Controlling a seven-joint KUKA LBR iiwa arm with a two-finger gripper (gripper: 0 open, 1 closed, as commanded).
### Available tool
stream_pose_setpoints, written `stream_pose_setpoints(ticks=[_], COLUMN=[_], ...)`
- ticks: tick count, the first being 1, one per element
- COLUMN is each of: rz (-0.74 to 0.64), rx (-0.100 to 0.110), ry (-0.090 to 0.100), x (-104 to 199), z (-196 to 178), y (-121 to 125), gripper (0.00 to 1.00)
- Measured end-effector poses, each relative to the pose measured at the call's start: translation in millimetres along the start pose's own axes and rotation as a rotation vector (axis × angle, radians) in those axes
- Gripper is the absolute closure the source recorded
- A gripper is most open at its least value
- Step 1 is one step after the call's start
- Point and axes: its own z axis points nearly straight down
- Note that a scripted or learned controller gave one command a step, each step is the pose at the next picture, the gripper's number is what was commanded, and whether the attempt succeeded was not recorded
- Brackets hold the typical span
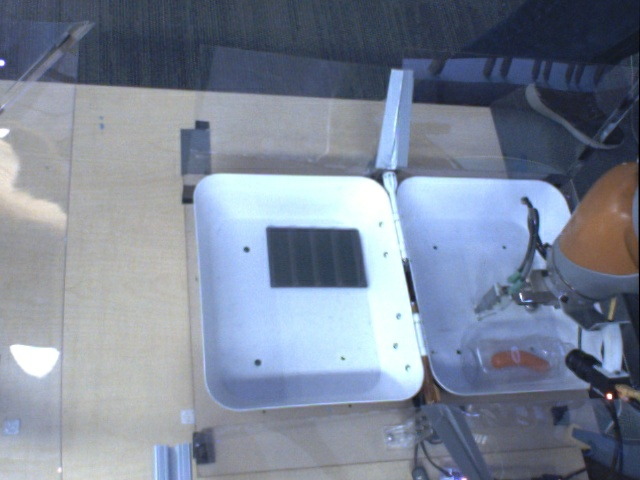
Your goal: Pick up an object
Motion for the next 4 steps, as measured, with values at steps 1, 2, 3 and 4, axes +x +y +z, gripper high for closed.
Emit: stream_pose_setpoints(ticks=[1,2,3,4], rz=[-0.251,-0.731,-0.51,-0.341], rx=[-0.007,-0.001,0.001,0.006], ry=[-0.002,0.002,0.0,0.004], x=[42.4,96.8,26.5,95.5], z=[0.0,-95.8,-126.2,-114.8], y=[-13.1,-10.3,33.5,-13.0], gripper=[0.0,0.0,0.0,0.0])
